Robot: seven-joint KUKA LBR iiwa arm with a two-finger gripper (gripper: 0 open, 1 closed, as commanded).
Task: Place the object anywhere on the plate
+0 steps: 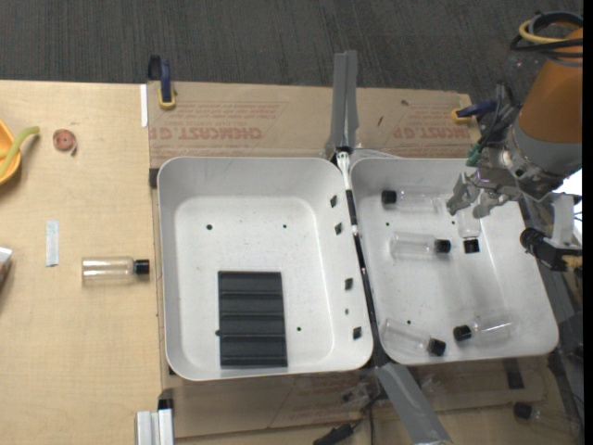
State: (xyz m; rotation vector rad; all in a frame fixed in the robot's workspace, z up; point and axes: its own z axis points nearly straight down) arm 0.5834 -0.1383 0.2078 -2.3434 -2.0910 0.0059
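- Currently hovering over the right bin (547,336), near its far right corner: the claw (474,197), reached in from the desk's right edge, probably lining up on a vial below.
- Cannot tell how wide the claw is spread, nor whether anything sits in it; too small and cluttered to judge.
- Lying scattered in the right bin: what look like four clear vials with black caps, the likely objects to move — one at the far side (408,197), one mid-bin (419,246), two along the near edge (412,338) (482,329).
- Also a loose black cap (471,245), just below the claw.
- Resting flat in the left bin (176,248), toward its near edge: one dark ribbed plate (251,320), bare on top, presumably the target.
- Outside the bins, on the desk's left part: one further vial (115,268), lying on its side.
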